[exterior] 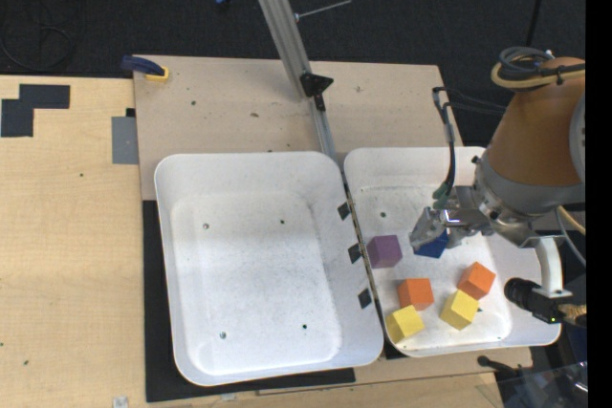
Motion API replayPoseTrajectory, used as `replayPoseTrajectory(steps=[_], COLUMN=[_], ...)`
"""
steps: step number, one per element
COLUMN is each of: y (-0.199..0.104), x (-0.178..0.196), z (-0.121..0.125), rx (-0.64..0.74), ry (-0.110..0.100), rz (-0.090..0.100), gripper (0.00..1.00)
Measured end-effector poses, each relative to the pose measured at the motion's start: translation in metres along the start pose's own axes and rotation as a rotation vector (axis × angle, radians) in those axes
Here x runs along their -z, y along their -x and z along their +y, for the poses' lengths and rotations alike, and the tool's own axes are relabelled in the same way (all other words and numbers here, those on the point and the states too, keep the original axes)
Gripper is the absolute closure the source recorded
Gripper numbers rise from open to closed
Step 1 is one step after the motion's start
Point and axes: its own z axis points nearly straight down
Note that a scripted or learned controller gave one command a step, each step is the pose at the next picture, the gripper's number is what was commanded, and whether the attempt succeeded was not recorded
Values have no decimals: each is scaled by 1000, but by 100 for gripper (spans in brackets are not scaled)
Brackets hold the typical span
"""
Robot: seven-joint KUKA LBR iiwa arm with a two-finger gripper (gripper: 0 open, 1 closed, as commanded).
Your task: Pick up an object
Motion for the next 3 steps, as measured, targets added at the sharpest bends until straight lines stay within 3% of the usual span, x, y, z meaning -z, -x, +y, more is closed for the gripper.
replayPoseTrajectory(steps=[2, 3], y=[-114, -170], x=[6, 4], z=[4, -7], rx=[1, 1], ry=[0, -1], rz=[-1, -2], gripper=[100, 100])
